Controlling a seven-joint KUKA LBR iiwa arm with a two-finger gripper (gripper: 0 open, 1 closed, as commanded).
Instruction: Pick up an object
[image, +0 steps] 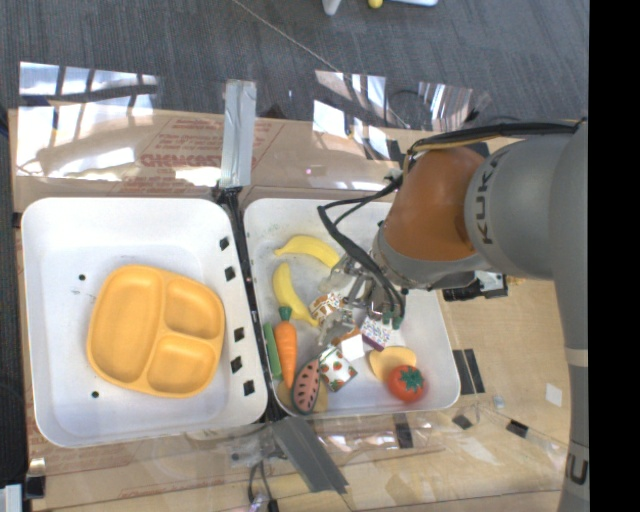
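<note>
**Ana:** What's the bench (120, 150) carrying on my feed?

**Me:** I see brown cardboard over it, printed in red, with two shallow white bins side by side. The right bin (440, 345) sits directly under my gripper (352, 302). The left bin (60, 300) is well off to the gripper's left, its rim touching the other's.

**Ana:** Anything else lying on the board itself?

**Me:** A grey tape strip (236, 135) runs up from the seam between the bins, beyond the gripper and to its left. I also see clear plastic sheeting (90, 90) along the far edge, glaring, and more of it along the near edge.
</note>
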